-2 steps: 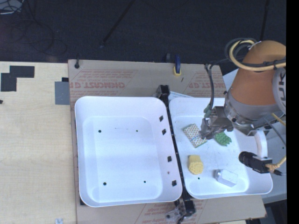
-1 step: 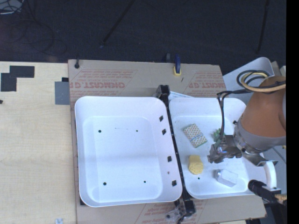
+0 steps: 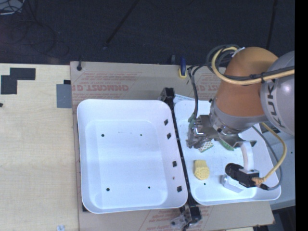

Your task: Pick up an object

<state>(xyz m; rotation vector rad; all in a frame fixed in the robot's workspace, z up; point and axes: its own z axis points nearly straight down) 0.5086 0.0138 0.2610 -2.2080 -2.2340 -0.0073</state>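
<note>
Low in the right bin (image 3: 211, 194), the tool (image 3: 198, 138) is being held near a yellow object (image 3: 201, 170); nothing is being lifted yet, and its grip cannot be told.

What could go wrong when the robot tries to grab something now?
1. The tool hangs close to the left wall of the right bin and might bump it.
2. The checkered piece peeks out beside the tool, so a grab might just push it away.
3. The yellow piece lies apart from the tool and may be missed.
</note>
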